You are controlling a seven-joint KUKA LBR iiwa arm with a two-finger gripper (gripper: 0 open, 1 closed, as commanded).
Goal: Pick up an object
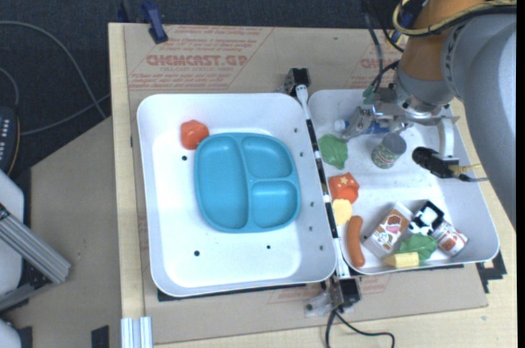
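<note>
The end effector (373,121) hangs low over the right bin's (484,223) far end, its fingers lost in cables and glare, so I cannot tell their state. A grey can (388,151) sits just beside it; a green lump (333,150) lies nearby.

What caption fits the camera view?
Arm's pincer low in the right bin above a small can; blue tray in left bin.

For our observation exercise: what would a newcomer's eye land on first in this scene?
Probably the blue divided tray filling the left bin, with an orange ball by its upper-left corner. Next, the grey arm with its orange band reaching over the right bin, where small toy foods cluster.
</note>
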